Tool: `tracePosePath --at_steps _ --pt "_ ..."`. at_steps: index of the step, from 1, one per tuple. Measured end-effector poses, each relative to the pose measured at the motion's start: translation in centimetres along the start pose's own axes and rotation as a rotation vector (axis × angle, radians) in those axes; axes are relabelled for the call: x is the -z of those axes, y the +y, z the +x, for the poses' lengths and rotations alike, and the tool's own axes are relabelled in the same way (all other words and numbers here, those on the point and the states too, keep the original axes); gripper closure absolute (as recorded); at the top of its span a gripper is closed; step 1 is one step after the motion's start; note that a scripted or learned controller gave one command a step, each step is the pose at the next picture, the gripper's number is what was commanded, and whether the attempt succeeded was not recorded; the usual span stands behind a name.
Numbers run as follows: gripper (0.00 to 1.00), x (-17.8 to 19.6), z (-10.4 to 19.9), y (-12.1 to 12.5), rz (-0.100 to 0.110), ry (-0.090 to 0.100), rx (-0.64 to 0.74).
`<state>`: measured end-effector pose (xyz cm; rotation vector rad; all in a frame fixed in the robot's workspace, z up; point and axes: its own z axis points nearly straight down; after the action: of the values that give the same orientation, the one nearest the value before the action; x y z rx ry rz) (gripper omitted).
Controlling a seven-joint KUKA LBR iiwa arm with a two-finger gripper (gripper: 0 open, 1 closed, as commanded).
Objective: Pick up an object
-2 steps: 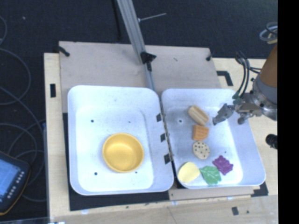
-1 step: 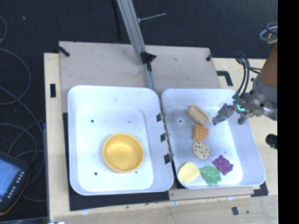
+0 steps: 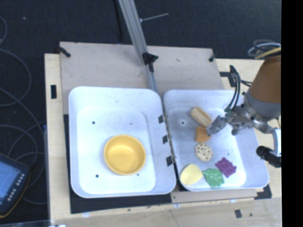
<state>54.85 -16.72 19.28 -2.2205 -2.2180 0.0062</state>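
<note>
The right bin point(image 3: 246, 174) holds several small objects: a tan roll point(image 3: 200, 115), an orange piece point(image 3: 202, 135), a speckled cookie point(image 3: 203, 152), a yellow lump point(image 3: 191, 174), a green piece point(image 3: 213, 177) and a purple piece point(image 3: 226, 166). My gripper point(image 3: 217, 125) hangs over the right bin, just right of the tan roll and the orange piece. Nothing shows between its fingers. The arm with its orange band point(image 3: 268, 82) reaches in from the right.
A yellow bowl point(image 3: 124, 153) sits in the left bin point(image 3: 85, 108). A metal pole point(image 3: 134, 25) slants from the top to the gap between the bins. Cables run beside the arm at the right edge.
</note>
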Motion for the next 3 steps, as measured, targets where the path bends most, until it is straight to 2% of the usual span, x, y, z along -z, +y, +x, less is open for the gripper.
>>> tracePosePath --at_steps 1,2,3 --pt "0.0 -5.5 0.8 -0.6 0.0 0.001 -0.001" --pt "0.0 -9.3 0.7 -0.5 -0.006 -0.002 -0.002" --pt "1.0 -8.1 0.6 -0.4 -0.01 -0.001 -0.008"
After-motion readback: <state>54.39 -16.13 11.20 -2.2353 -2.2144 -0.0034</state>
